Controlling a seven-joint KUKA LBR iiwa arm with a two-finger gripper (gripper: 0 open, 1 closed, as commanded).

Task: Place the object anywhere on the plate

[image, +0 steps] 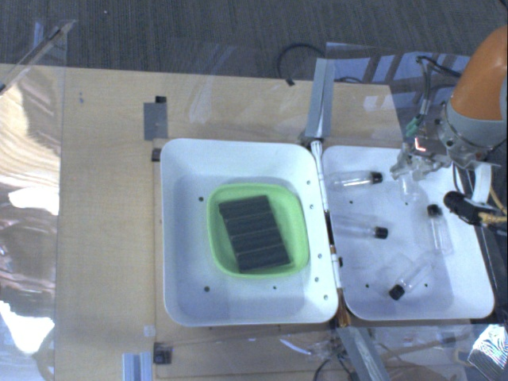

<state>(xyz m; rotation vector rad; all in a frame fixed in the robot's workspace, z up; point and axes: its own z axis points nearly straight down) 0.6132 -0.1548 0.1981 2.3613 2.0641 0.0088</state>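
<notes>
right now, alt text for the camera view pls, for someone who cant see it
A green plate holding a dark ridged block sits in the left white bin. In the right bin lie four clear vials with black caps, and the gripper hovers over its far edge.

A single fixed camera looked down at a slant from above the wooden bench (95, 213). It took in both white bins: the left bin (178, 236) at frame centre and the right bin (468, 292) toward the right edge. Dark carpet (198, 14) ran across the top of the frame.
</notes>
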